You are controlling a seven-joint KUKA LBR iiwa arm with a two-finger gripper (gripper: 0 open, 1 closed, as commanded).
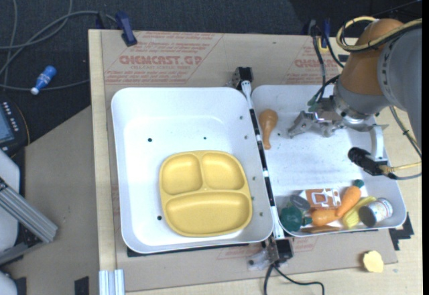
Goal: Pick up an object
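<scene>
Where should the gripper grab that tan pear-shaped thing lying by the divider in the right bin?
Grip the pear across its narrow lower neck, coming straight down from above. It lies flat and alone, with its bulb toward the bin's far end. It sits close to the divider, so approach from the open right side.

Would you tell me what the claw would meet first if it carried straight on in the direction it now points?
The claw points toward the tan pear-shaped object by the divider. That would probably come first, though its height above the right bin's floor is unclear.

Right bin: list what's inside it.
Right bin holds a tan pear-like piece by its left wall and a pile at the near end with a carrot; lower items are covered.
</scene>
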